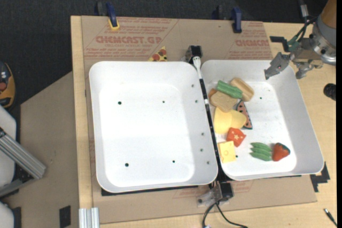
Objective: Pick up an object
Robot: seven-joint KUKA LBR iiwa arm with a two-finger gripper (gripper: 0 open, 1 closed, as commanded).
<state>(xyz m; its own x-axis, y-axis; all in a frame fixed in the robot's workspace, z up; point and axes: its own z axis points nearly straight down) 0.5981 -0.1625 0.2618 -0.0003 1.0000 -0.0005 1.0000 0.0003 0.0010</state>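
The right bin (299, 115) holds a heap of toy food along its left side: a green piece (229, 88), a tan bread piece (244, 86), a brown slice (221, 100), a yellow lump (224, 120), a red piece (236, 136) and a yellow cheese block (227, 152). A green pod (261, 151) and a red strawberry (281, 151) lie near the front. My gripper (289, 68) hangs over the bin's far right corner, open, with nothing between its fingers, well clear of the food.
The left bin (107, 115) sits beside the right one. Two blue clamps (112, 13) (235, 17) hold the board's far edge. A small toy (159, 55) lies behind the left bin. A black bracket (194, 54) sits where the bins meet.
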